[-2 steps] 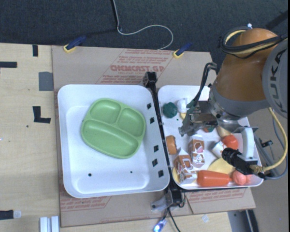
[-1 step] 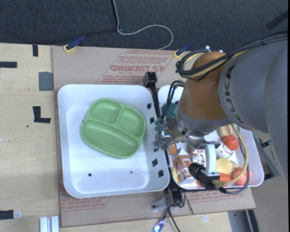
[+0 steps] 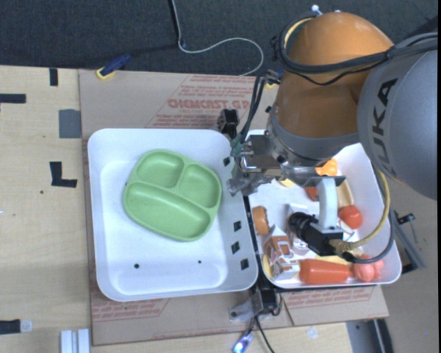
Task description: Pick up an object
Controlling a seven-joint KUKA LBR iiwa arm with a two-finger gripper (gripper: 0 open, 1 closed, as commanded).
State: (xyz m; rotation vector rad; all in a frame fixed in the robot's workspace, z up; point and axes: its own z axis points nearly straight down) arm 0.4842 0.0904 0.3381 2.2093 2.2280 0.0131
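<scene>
One stubby brown cylinder is seen by the left wall of the right-hand shallow white bin, its long axis along that wall. The metal gripper is poised over the same wall, farther back. Its opening cannot be judged, and nothing is seen held.

A pale tan bench is filling the lower part of the frame, carrying black tape marks and a grey patch along its left side. A brown cardboard sheet with red print is lying flat on it across the middle, with a small blue and yellow clip sitting just beside the sheet's upper left corner. On the sheet, the left bin and the right bin are resting side by side, their inner rims touching at the centre.
</scene>
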